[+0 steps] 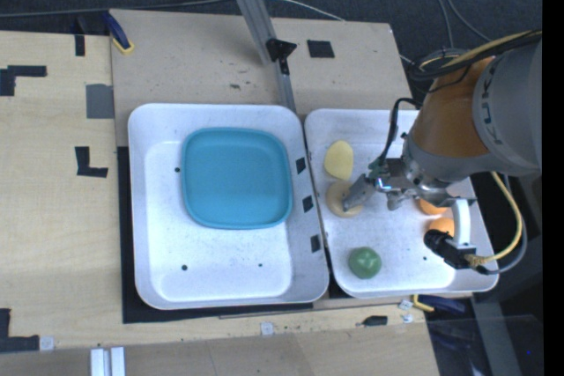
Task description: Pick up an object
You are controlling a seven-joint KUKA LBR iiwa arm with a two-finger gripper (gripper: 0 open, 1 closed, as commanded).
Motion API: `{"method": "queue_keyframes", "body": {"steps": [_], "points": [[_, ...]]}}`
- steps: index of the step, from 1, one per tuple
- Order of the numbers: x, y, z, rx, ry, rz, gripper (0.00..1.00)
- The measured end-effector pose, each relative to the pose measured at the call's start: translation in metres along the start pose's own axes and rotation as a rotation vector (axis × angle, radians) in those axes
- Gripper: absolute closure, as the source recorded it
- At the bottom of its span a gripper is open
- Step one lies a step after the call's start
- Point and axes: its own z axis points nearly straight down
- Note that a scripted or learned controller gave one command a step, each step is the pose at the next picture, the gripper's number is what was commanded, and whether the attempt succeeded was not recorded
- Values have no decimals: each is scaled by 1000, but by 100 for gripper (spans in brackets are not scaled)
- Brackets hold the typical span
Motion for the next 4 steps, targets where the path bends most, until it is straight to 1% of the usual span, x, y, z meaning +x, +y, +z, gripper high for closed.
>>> {"method": "queue_keyframes", "body": {"steps": [1, 2, 3, 4], "points": [[0, 1, 50, -7, -1, -1, 0], [-1, 1, 39, -8, -2, 0, 100], [5, 1, -22, -11, -1, -1, 100], [7, 11, -72, -10, -1, -1, 100]]}}
